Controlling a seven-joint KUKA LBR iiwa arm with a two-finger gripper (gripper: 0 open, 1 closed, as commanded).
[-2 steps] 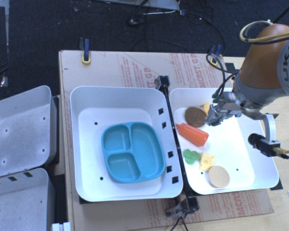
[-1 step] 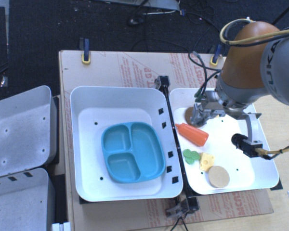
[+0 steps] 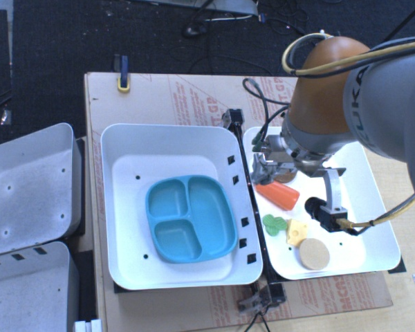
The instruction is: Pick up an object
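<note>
A: What's the support?
B: Flat tan cardboard-covered bench (image 3: 194, 92) w/ red print.
A: Directly on it?
B: Two shallow white plastic bins, left bin (image 3: 117, 185) & right bin (image 3: 373, 206), touching side by side. Small blue-yellow clamp (image 3: 123, 73) at back-left edge.

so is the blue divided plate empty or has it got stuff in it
Empty: the blue plate in the left bin shows three bare compartments.

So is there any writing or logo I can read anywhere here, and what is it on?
"KUKA", partly seen, running down the grey arm at the right.
Red print on the cardboard sheet under the bins: mirrored and faint, unreadable.
More red print on the cardboard's front edge: too blurred to read.
Nothing written on the blue tray or the toy food.
</note>
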